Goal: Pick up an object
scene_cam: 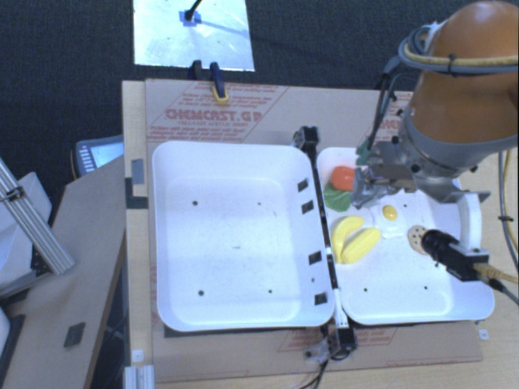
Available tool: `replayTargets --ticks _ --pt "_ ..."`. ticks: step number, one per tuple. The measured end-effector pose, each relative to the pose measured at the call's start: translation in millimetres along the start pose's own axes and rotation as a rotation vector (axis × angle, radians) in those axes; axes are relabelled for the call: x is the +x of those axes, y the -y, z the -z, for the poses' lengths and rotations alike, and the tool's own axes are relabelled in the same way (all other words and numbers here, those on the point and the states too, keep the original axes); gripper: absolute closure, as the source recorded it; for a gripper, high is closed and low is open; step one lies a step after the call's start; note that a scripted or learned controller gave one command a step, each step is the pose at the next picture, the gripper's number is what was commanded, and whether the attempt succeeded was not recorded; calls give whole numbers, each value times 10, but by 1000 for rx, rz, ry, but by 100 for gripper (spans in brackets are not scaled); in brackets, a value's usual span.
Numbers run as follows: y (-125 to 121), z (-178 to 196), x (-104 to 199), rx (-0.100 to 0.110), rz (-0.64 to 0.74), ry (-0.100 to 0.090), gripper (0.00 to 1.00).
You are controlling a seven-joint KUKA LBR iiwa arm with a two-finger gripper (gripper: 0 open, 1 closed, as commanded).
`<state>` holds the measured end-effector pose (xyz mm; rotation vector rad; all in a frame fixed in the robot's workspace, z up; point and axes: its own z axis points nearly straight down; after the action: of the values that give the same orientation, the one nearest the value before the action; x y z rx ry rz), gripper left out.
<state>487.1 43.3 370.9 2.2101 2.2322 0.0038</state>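
Observation:
My gripper (362, 196) hangs low over the back left of the right bin (422, 298). Just left of it lie an orange-red toy tomato (343, 177) and a green leafy piece (336, 198). A yellow banana bunch (355, 239) rests nearer the front, beside the divider. A white fried egg with a yellow yolk (390, 214) sits to the gripper's right, and a brown cookie (417, 237) lies beyond it. The wrist body hides the fingertips.
The left bin (178, 168) sits beside the right one, with black clips along the shared rim (315, 209). A black cable fitting (451, 255) on the arm overhangs the right bin. Cardboard lies under both bins.

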Motion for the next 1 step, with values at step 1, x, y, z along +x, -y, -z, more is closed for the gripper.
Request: replayTargets --ticks 1 --pt "-1 -85 136 0 -4 1 100"
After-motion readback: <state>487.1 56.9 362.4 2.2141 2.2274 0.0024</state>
